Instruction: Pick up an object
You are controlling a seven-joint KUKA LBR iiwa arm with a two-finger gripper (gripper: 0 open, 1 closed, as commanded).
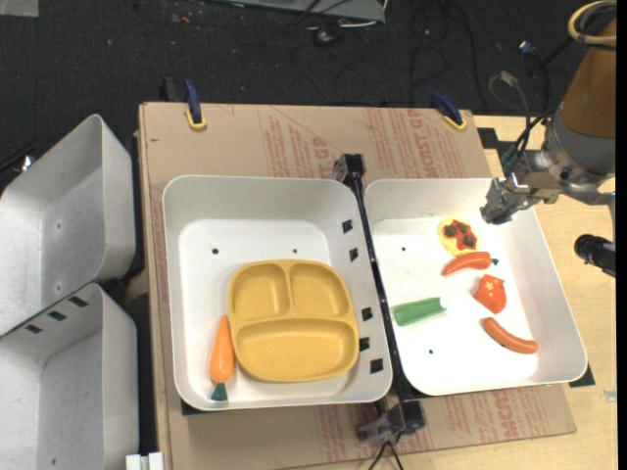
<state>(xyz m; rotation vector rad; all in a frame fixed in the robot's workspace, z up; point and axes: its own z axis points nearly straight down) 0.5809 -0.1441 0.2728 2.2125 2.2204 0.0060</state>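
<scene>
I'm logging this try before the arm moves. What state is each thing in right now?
gripper: over the right bin's far right corner, holding nothing visible
yellow tray: flat in left bin, compartments bare
carrot: lying beside the tray
green piece: lying flat
two sausages: lying apart

Faint red printed lettering is running across the brown cardboard sheet lying under the two bins, near its far edge and near corner; the words are too blurred to read.
</scene>
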